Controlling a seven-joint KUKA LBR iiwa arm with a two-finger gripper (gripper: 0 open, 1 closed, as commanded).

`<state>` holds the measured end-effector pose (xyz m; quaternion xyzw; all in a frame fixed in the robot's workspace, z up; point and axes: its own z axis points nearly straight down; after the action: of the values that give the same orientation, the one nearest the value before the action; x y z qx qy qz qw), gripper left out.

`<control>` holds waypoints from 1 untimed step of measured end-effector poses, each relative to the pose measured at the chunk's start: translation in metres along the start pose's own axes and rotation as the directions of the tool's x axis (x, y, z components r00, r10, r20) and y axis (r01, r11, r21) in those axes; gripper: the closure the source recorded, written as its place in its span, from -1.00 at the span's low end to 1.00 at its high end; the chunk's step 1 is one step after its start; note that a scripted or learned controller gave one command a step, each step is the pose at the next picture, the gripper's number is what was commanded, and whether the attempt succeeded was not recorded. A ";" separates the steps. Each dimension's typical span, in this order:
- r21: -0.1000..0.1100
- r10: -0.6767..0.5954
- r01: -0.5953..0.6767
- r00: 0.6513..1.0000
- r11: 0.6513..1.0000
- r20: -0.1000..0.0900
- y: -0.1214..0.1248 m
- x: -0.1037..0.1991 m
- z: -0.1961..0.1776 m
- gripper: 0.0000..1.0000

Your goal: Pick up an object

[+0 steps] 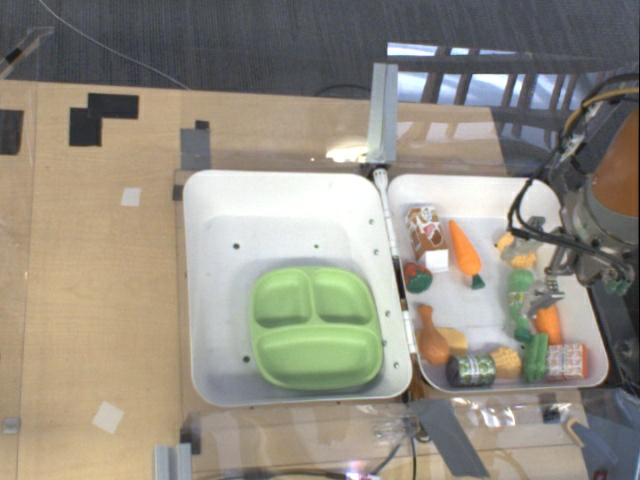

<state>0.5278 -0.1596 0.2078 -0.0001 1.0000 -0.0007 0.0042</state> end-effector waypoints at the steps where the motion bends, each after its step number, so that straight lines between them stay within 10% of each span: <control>1: -0.001 -0.116 0.116 0.993 0.993 0.000 -0.038 -0.038 0.114 -1.00</control>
<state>0.5665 -0.1974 0.0945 -0.0581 0.9983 -0.0006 0.0039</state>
